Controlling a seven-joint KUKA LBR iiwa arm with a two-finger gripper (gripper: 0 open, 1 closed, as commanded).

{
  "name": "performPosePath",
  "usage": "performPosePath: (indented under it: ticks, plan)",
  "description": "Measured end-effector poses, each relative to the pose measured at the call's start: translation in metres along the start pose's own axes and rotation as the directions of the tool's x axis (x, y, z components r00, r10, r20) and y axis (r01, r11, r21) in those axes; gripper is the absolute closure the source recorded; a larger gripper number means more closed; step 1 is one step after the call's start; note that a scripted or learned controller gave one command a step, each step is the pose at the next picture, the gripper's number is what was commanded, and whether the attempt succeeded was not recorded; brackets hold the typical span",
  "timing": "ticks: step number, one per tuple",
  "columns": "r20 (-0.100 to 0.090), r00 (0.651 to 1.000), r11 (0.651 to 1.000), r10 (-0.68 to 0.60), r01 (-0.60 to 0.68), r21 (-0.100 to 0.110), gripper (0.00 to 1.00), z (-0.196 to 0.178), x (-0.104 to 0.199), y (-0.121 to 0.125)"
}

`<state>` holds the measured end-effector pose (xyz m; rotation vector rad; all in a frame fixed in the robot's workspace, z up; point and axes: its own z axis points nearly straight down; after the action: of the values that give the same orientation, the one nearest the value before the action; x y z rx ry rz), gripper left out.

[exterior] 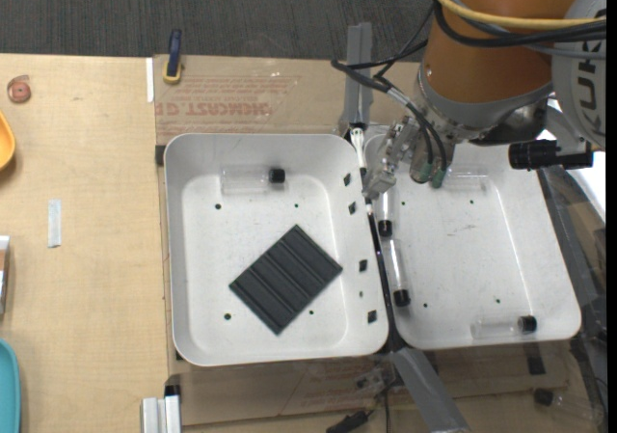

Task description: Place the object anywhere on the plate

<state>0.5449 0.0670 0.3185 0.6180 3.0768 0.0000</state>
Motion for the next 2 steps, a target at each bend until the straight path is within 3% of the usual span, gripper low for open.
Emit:
performPosePath:
  ticks: [1,2]
  plan:
    - [-0.003,0.999,0.999,0.037,-0.037,0.002,1.00,0.039,-0.017,-0.071]
    - [-0.004,1.000,1.000,-0.011,0.011,0.001,1.00,0.063,0.027,-0.084]
